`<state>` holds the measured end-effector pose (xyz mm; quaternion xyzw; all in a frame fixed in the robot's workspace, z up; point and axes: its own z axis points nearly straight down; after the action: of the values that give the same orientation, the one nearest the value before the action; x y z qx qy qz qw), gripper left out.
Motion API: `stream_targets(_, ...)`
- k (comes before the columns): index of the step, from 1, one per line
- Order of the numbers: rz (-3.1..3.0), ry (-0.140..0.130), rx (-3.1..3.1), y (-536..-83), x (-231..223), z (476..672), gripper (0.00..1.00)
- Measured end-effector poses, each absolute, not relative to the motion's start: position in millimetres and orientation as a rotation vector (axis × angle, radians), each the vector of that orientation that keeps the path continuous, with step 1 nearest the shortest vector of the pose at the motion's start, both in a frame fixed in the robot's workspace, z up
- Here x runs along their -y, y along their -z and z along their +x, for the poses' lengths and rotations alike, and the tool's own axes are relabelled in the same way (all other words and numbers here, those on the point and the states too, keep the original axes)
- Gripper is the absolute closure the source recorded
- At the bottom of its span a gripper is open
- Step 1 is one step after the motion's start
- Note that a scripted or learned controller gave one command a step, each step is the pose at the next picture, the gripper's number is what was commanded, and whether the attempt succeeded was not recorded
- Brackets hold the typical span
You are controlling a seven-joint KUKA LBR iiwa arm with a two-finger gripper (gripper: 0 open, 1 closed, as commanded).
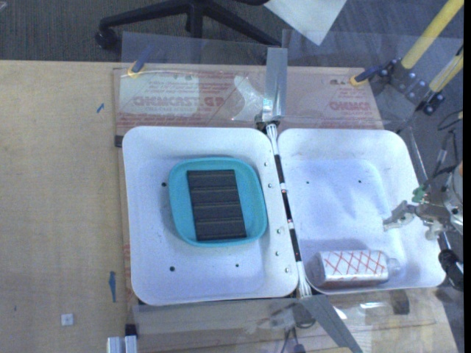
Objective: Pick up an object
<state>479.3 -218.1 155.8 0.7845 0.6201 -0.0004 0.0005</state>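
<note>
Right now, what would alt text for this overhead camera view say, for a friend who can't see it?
Two shallow white bins sit side by side on a wooden bench: the left bin holds a teal tray with a dark ridged block, the right bin a red-and-white patterned packet. A robot gripper reaches in from the right.

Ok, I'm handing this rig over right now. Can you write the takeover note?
Gripper: at the right bin's right edge, above its floor, holding nothing.
Things: a packet with a red lattice print lies at the near wall of the right bin. A teal tray carrying a dark ridged block sits mid left bin.
Done: nothing picked.
Left: choose an object, grasp it, lift it.
</note>
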Motion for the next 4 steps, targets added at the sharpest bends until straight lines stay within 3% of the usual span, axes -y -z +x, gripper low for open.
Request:
stream_targets(1, 2.540, -0.006, -1.843, -87, 139, 481.0, 0.00)
stream_targets(2, 2.698, -0.001, -1.620, -129, 213, 479.6, 0.00)
stream_targets(3, 2.750, 0.003, -1.521, -100, 122, 478.9, 0.00)
stream_targets(4, 2.877, 0.004, -1.266, -170, 176, 479.2, 0.00)
